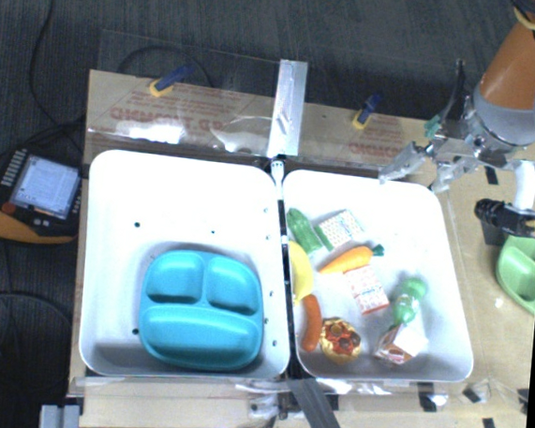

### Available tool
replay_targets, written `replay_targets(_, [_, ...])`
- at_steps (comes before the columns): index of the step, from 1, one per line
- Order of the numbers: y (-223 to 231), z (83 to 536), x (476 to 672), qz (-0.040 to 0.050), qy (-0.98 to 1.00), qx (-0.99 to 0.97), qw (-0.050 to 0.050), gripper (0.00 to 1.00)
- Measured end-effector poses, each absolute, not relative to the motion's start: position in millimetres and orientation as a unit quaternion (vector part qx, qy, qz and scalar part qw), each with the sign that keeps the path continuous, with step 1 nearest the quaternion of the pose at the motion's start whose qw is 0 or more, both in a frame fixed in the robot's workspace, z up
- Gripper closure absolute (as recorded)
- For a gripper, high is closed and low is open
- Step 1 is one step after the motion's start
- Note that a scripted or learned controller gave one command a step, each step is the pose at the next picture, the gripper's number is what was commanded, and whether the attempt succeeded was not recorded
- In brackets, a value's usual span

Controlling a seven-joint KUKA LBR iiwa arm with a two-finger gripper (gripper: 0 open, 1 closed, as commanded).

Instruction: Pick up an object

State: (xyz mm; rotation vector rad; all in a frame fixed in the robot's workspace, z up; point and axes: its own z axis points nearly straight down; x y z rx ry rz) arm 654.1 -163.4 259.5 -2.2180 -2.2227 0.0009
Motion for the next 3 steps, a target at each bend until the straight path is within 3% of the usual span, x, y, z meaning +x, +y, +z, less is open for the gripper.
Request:
replay_targets(1, [-144, 151, 614.1, 0.0016, -0.708, -0.707, 0.001, 0.0])
replay_targets(2, [-157, 90, 578.2, -0.0026, -0.753, -0.658, -0.004, 0.0])
replay_targets(3, [-156, 100, 579.7, -0.0043, -0.754, -0.657, -0.005, 1.0])
